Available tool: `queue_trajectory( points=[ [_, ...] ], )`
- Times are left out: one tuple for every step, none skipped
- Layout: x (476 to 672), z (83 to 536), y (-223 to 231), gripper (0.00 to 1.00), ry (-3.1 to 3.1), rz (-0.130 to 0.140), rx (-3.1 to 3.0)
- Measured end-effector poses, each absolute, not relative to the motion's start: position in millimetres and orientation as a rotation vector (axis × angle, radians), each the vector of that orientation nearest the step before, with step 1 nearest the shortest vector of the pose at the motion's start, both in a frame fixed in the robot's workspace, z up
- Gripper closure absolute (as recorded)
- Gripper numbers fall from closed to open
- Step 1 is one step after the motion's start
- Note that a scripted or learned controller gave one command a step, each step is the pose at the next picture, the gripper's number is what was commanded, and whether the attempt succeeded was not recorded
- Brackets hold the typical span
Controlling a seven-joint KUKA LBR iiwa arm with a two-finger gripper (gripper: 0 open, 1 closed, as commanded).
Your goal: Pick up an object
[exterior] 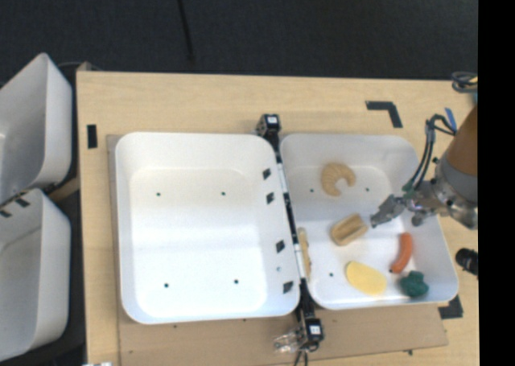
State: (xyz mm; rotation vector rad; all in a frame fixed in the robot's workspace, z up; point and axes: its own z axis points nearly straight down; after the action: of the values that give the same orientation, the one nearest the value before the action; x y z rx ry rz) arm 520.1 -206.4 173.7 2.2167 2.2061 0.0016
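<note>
Left bin [197, 228]: floor bare, open to approach from above. Right bin [378, 151]: croissant [337, 178], bread piece [348, 229], yellow item [366, 277], red sausage [402, 252] and green item [414, 284] are spread about (the last two near the right wall). Free floor lies along its left side.

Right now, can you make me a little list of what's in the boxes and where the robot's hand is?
right bin: holds five toys
croissant: tan, curved, toward the far side
bread piece: light brown, near the middle
yellow piece: flat oval, near the front wall
orange carrot: thin, right of the bread
green piece: small, front right corner
left bin: white, with small dark dots on its floor
gripper: over the right bin, just right of the bread piece, nothing seen between its fingers
</note>
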Motion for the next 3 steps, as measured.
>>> queue_trajectory(
  points=[
    [503.2, 96.8, -193.9, 0.0, 2.224, -0.005, 2.225],
    [575.9, 102.0, -201.1, 0.0, 2.221, 0.005, 2.211],
    [670.9, 100.8, -181.9, 0.0, 2.228, -0.003, 2.217]
  ],
)
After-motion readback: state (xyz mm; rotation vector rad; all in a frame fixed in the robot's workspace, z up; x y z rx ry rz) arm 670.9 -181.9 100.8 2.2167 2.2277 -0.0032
